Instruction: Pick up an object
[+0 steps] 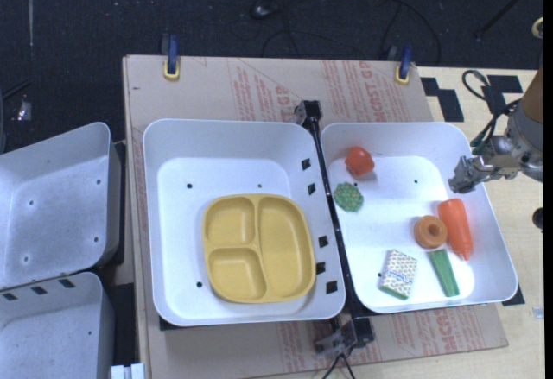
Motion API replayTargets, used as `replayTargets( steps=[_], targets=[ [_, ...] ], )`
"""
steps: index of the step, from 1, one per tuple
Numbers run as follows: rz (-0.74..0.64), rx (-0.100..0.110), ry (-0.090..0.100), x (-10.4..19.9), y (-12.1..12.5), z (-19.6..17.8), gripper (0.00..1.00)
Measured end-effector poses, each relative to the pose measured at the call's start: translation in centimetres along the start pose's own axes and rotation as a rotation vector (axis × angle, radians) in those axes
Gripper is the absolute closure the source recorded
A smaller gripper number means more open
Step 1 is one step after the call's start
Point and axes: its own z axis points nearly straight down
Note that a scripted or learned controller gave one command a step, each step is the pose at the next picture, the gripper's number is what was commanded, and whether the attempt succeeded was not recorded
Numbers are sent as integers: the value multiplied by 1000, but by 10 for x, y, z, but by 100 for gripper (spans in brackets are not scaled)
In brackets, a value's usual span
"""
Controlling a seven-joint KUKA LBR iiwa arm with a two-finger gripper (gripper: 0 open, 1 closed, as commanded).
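The right bin (406,140) holds a red tomato-like ball (359,161), a green knobbly ball (348,196), an orange ring (430,231), an orange carrot (457,226), a green stick (445,272) and a small green-and-white carton (397,273). My gripper (467,173) hangs at the bin's right rim, just above the carrot's top end. Nothing shows between its fingers.
The left bin (173,153) holds a yellow divided tray (257,248). Two more white bins (52,196) lie off the bench at the left. Cables run over the dark floor at the back and by the arm at the right.
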Motion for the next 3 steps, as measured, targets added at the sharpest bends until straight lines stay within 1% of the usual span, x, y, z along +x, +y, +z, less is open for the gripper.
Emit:
replayTargets(
  steps=[1, 2, 3],
  targets=[
    [-1, -1, 0, 0, 2, -47, 100],
    [-5, 5, 4, 51, -3, -51, 100],
    [-5, 7, 4, 93, -8, -43, 100]
  ],
)
